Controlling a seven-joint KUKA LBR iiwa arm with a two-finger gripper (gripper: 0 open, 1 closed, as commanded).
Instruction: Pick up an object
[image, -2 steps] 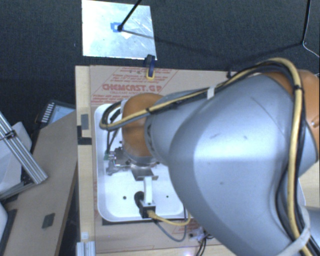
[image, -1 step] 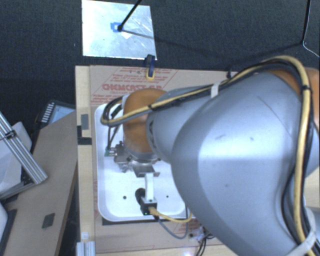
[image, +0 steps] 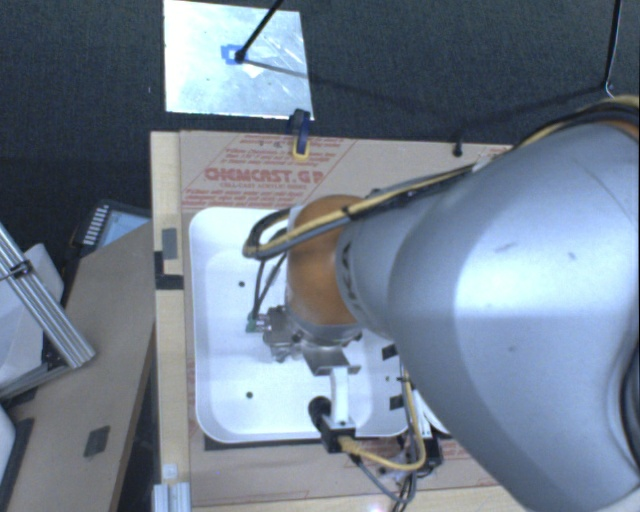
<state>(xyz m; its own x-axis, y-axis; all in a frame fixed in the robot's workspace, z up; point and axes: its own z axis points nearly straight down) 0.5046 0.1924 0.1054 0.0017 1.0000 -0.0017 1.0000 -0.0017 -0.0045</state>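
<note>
The arm (image: 500, 300) is reaching in from the right and hanging low over the left white bin (image: 215, 300), its orange band (image: 315, 265) sitting directly above the gripper (image: 272, 332). The wrist is covering most of the gripper, so whether it is released, clenched or grasping anything cannot be told.

Two tiny dark specks (image: 243, 285) are showing on the bin floor just left of the gripper, one beyond it and one nearer the camera; they are too small to identify. To the gripper's right, a small dark object (image: 390, 352) is lying on a white surface, half hidden under the arm. Which bin is holding it cannot be told, and nothing is touching it.

Beyond the gripper, a brown board with red lettering (image: 262, 170) is lying under the bin's far rim, and a blue and yellow clamp (image: 299, 135) is gripping the board's far edge. Further off, a shiny metal sheet (image: 238, 58) is resting on the dark floor. Well to the gripper's left, an aluminium rail (image: 40, 300) is slanting across a pale side table (image: 100, 380).
</note>
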